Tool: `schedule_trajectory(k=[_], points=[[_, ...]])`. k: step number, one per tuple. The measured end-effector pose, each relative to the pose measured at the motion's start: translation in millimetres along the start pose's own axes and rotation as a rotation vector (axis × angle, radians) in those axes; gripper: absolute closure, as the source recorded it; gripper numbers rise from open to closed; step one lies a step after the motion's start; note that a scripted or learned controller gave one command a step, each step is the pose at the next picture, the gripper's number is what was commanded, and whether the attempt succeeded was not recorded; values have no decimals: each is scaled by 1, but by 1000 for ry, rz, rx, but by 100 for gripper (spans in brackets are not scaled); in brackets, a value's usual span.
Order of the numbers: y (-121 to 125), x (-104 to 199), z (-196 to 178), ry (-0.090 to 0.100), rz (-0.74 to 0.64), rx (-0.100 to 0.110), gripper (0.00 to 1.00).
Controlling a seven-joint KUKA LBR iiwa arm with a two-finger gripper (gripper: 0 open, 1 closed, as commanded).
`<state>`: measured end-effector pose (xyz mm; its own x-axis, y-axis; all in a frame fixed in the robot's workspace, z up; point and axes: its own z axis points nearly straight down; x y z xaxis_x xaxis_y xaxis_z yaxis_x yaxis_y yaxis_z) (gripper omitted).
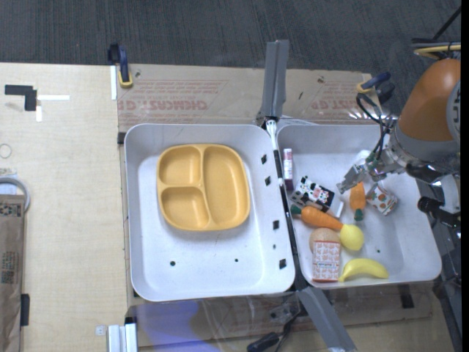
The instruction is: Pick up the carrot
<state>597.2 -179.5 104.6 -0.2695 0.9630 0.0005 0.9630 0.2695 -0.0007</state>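
From my remote station I see the gripper [357, 176] hanging low in the right bin [410, 262], its fingers slightly spread; a small orange piece [357, 196] sits just below the fingertips, and I cannot tell whether it is pinched or merely lying there. Beside it to the right lies a small white carton [382, 202] with coloured print I cannot read. The carrot [321, 218] lies near the bin's left wall, below and left of the gripper, apart from the fingers, its thick end touching a lemon [352, 237]. Above the carrot is a black-and-white patterned item [315, 193]; below it, a red-and-white packet [327, 257] and a banana [363, 270]. The left bin [146, 262] holds a yellow sectioned plate [204, 187]. Behind the bins, cardboard [198, 97] bears red lettering, seen upside down, that looks like "CHEMCO"; I cannot confirm it.
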Motion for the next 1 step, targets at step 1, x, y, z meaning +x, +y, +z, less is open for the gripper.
schedule_trajectory(k=[1], points=[[0,-2,-10,-1,5,-2,100]])
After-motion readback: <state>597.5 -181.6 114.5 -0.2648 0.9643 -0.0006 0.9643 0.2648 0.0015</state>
